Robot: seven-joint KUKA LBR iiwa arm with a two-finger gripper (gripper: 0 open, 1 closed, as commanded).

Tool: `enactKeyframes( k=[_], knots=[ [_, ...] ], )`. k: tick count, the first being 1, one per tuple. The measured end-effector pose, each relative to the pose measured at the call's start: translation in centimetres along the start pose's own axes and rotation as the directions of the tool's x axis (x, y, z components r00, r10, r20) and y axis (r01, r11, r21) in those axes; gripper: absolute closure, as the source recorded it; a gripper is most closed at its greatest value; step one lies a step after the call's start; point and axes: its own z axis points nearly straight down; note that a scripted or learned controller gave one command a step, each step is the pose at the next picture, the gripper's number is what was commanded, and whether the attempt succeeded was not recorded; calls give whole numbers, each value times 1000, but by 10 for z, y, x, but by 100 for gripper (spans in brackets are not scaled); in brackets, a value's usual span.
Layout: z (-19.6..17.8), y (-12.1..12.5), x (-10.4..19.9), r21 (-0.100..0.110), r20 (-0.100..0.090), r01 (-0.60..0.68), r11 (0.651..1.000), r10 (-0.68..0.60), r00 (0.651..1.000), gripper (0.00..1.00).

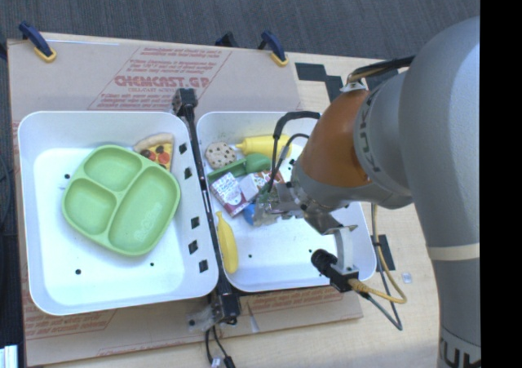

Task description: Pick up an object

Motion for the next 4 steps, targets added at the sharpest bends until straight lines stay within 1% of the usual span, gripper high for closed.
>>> enactKeyframes(
  k=[1,2,3,4],
  knots=[
    [0,0,0,0,0,0,1000,0,1000,0],
    [41,16,0,-1,2,-16,1000,16,1000,0],
    [31,16,1,4,-3,-12,1000,12,1000,100],
    [-32,-7,-47,-1,-4,-18,1000,18,1000,100]
  ],
)
